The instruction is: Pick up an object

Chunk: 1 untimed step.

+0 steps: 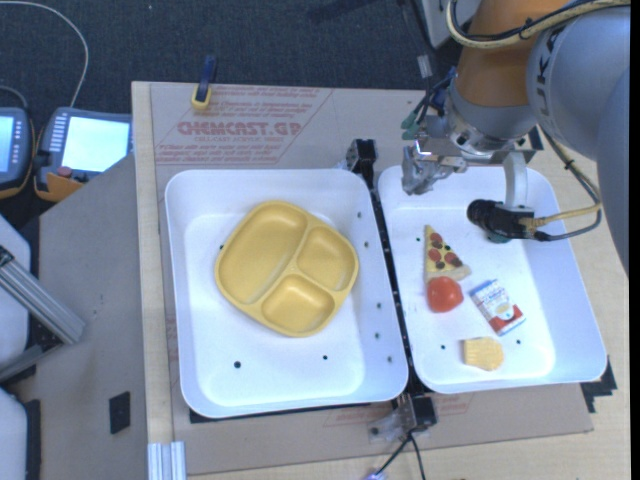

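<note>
The right bin holds a toy pizza slice, a red tomato, a small red, white and blue carton and a yellow cracker-like piece. My gripper hangs over the far left corner of that bin, above and beyond the pizza slice, with nothing visible between its fingers. A yellow divided plate lies in the left bin.
The rim between the two bins runs just left of the gripper. A small black clamp sits at the far end of that rim. Bare bin floor lies around the items at the right.
</note>
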Available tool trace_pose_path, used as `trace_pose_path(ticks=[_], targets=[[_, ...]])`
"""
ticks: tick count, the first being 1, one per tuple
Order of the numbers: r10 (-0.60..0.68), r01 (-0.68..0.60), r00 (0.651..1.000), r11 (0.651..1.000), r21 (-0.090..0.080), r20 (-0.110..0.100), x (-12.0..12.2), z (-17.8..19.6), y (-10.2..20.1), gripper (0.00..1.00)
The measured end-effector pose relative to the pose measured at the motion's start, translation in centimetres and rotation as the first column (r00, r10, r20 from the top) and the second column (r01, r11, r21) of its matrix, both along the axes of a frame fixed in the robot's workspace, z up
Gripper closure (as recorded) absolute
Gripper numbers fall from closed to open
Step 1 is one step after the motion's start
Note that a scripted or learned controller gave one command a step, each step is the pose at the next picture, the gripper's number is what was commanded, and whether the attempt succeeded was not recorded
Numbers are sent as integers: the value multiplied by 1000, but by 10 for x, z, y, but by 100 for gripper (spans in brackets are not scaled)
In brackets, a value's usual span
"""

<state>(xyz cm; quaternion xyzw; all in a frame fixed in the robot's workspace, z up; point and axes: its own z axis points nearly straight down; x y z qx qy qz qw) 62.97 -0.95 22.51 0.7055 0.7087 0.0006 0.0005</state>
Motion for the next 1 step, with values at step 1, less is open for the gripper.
trace_pose_path(ticks=[1], targets=[[1,-1,1000,1000,1,0,3,-4,64,100]])
